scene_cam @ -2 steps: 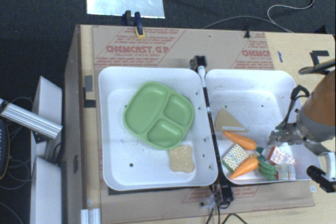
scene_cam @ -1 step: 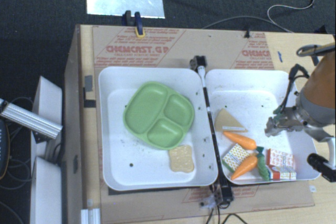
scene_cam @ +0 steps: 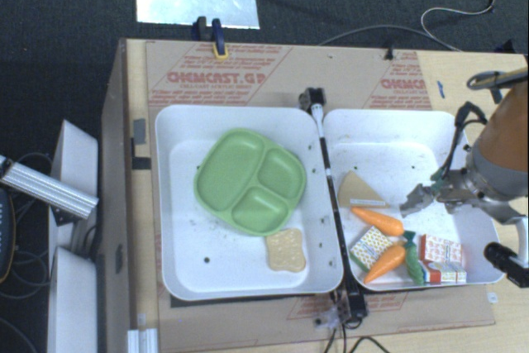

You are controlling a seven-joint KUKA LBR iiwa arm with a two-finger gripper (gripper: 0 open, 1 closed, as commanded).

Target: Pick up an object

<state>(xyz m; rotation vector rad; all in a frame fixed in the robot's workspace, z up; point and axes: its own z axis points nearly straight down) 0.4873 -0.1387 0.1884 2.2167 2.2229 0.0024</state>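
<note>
The bench [scene_cam: 248, 74], faced with brown printed board, carries two shallow white bins side by side. The left bin [scene_cam: 178, 178] holds a green divided plate [scene_cam: 250, 180], which lies flat and slightly turned in the middle of the bin, and a pale cracker [scene_cam: 286, 250] just below the plate near the bin's front right corner, close to the plate but not clearly touching it. The right bin [scene_cam: 388, 132] holds the smaller toys, all gathered in its front half: a tan cheese wedge [scene_cam: 357, 189] against the left wall, an orange carrot [scene_cam: 378, 220] lying just below the wedge, a second carrot [scene_cam: 387, 261] with a green top slanting below the first, a small patterned packet [scene_cam: 371, 244] tucked between the two carrots, and a red and white carton [scene_cam: 440, 253] lying to the right of the second carrot's green end. The grey arm [scene_cam: 500, 149] with its orange band comes in from the right over the right bin, and its gripper [scene_cam: 423, 198] hangs above the bin floor just to the right of the first carrot and above the carton. The fingertip part is small and dark against the white, so how far the fingers stand apart cannot be told, and nothing is visibly between them.
</note>
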